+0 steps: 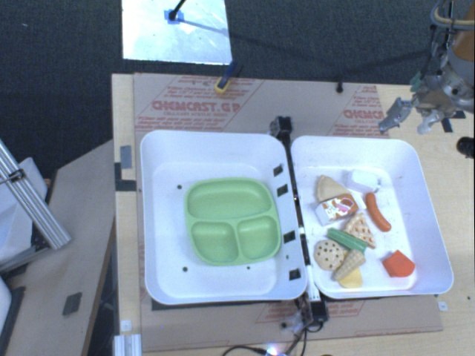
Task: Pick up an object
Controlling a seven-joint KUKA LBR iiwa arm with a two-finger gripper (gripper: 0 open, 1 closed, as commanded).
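Note:
The right bin (427,199) holds several toy foods: a tan bread wedge (332,188), a white block (365,179), a red sausage (377,211), a small printed packet (335,209), a pizza slice (361,231), a green stick (346,239), a round cookie (325,254), a waffle cone (349,263) and an orange-red block (399,264). My gripper (413,120) hangs above the bench just behind the right bin's far right corner. It is open, with nothing between its fingers, and stands well apart from the foods.
The left bin (159,199) carries a green three-part plate (230,221). A black hinge strip (291,206) runs between the bins. A shiny square sheet (177,21) lies at the back left, and metal rails (30,206) stand at the left edge.

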